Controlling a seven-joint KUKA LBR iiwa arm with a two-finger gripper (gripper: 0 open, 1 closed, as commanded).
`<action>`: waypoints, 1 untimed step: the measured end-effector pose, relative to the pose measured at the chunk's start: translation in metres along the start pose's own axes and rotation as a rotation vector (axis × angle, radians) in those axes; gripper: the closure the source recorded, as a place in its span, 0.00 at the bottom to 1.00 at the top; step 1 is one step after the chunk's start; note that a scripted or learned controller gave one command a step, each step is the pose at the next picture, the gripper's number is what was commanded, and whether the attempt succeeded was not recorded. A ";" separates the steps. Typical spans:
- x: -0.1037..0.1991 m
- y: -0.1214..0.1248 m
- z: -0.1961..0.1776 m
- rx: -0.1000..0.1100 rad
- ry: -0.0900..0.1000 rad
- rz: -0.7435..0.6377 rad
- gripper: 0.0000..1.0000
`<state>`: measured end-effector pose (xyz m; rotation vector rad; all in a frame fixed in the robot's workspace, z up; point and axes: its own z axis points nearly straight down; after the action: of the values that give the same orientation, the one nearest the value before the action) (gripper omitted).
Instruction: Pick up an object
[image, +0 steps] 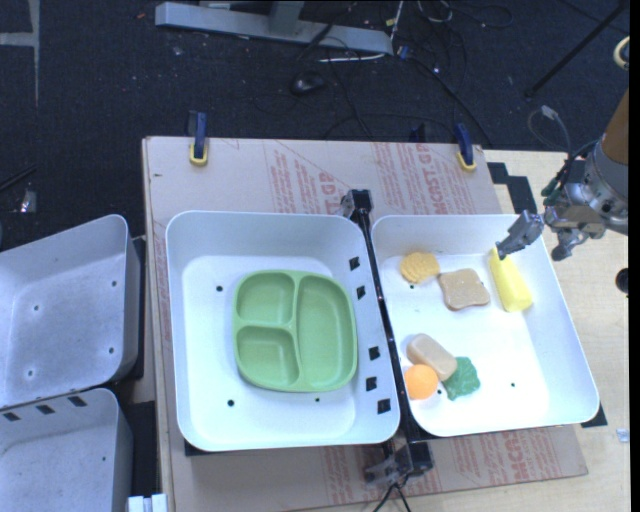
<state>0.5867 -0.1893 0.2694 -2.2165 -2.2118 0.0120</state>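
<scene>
Right now claw (532, 233) hangs released, holding nothing, just above the yellow block's (512, 283) top end in the right bin (570, 330). Block looks light, stiff, maybe slick; pinch across its narrow middle.

Smooth white plastic bins (200, 420), a matt green plastic tray (296, 331), brown cardboard underlay (260, 170).

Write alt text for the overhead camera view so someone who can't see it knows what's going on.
A robot gripper hovers at the upper right of the right bin, fingers open, just above a yellow block. That bin also holds a round cracker, a toast slice, a tan block, an orange ball and a green piece. The left bin holds a green divided tray.
</scene>
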 end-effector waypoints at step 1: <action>0.001 0.002 -0.008 -0.013 -0.002 -0.004 0.00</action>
<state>0.5888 -0.1882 0.2774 -2.2202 -2.2237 0.0004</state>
